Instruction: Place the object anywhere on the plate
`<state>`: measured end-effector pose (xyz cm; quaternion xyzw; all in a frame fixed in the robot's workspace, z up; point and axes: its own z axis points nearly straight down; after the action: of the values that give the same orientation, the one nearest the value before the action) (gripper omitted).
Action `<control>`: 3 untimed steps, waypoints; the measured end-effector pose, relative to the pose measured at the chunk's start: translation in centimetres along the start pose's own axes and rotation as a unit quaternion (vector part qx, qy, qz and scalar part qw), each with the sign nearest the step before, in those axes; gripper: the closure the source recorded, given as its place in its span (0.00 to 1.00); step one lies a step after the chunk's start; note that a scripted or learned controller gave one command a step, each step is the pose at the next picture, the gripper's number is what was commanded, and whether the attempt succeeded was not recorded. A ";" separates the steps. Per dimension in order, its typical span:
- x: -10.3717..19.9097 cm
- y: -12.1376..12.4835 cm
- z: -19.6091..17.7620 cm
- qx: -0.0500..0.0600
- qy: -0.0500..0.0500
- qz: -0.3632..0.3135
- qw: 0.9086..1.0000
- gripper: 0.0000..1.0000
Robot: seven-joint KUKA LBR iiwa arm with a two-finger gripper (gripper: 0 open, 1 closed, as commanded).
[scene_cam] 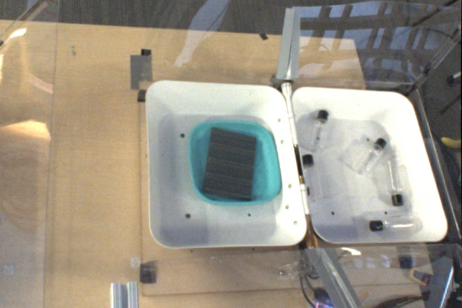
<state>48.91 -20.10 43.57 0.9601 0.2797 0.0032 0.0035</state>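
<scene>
Two white bins are seen side by side on a wooden bench (79,177). In the left bin (166,220) a teal plate (268,155) is laid flat, roughly centred, slightly toward the right wall. A dark grey ridged block (229,164) is lying on the plate, inside its rim, long side running front to back and tilted a little off square. The block is fully on the plate, and teal is visible all around it.

In the right bin (426,220) several clear tubes with black caps are scattered, well apart from each other: one near the back left (318,125), one near the middle (368,154), one along the right side (395,184), one at the front edge (393,225). A loose black cap (307,160) is seen beside the left wall.

A grey metal bar (288,47) is fixed behind the seam between the bins. Jaw state cannot be told.
</scene>
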 end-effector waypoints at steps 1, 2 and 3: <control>-0.3 0.4 0.0 0.000 0.001 0.069 0.998 0.00; -0.3 0.4 -0.1 0.000 0.001 0.132 0.991 0.00; -0.3 0.4 -0.1 0.000 0.001 0.178 0.984 0.00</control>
<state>48.85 -20.58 43.63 0.9946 0.1038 0.0046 0.0028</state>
